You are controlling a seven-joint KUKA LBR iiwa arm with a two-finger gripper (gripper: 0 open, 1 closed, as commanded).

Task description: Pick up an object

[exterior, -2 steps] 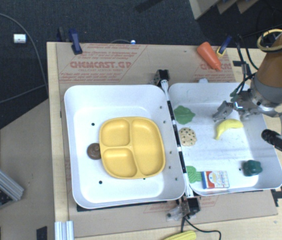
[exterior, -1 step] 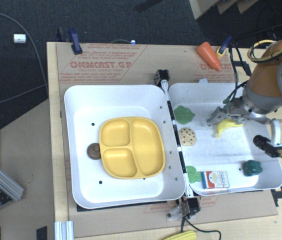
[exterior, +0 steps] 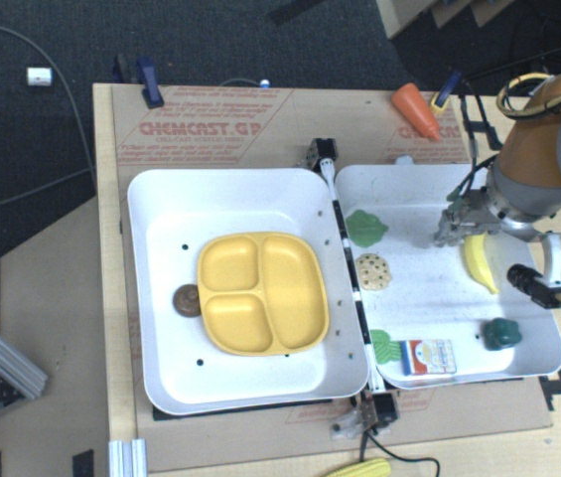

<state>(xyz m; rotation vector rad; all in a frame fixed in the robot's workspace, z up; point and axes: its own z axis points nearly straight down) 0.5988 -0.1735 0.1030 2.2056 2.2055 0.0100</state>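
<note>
At the frame's right, the tool (exterior: 456,229) hovers just beside the banana (exterior: 479,262); its opening cannot be told. Descending there, it could clip the banana's end and merely nudge it aside.

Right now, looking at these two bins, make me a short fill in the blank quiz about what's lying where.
1. The yellow divided plate lies in the ____ bin.
2. The brown disc touches the plate's ____ edge.
3. The fruit just below the end effector is a ____.
4. The small carton lies against the right bin's ____ wall.

Missing words: left; left; banana; near
</note>
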